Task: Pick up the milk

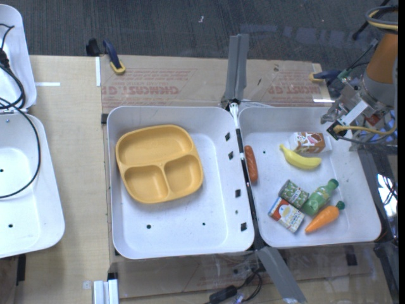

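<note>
Nearest the camera, and well short of the gripper (337, 124), a cluster lies at the front of the right bin (370, 233): a carrot (324, 218), an orange-and-white carton (286, 215), a green bottle (320, 195) and a small green carton (293, 192), all packed close together. Further in, a banana (301, 159) lies between that cluster and the gripper, with a sausage (251, 164) off toward the divider, away from the arm. The milk (310, 142), which I take to be the brown-and-white carton, lies just beyond the banana and just beside the gripper, on its bin-centre side. It rests on the bin floor, so the pick is not yet done, and closing on it and lifting are left. Whether the gripper is open or closed cannot be told from this angle. The banana nearly touches the milk's near side, so room is tight there. The far side of the milk looks open up to the bin's back rim, which lies close behind the gripper. The yellow tray (159, 163) in the left bin (117, 233) is well apart from the gripper and out of the way.
</note>
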Motion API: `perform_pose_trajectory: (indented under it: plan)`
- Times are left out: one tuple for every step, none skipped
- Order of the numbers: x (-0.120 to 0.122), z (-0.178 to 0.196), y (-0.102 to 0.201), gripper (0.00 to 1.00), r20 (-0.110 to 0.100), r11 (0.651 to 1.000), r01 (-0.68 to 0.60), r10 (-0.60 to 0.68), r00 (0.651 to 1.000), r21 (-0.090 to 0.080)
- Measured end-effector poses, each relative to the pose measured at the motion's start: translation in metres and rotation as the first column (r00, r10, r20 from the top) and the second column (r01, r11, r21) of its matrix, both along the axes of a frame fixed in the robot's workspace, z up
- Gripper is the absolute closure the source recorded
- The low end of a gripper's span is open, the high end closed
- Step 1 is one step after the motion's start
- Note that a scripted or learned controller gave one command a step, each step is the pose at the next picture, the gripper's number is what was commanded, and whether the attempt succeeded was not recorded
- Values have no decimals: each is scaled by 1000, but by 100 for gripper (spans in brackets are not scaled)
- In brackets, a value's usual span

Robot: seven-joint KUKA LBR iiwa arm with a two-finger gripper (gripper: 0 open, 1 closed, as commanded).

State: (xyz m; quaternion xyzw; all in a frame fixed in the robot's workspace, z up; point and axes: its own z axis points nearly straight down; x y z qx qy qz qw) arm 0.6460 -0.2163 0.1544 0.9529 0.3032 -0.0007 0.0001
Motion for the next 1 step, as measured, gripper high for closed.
perform_pose_trajectory:
  plan:
    - [0, 0, 0, 0, 0, 1000, 0, 0, 1000, 0]
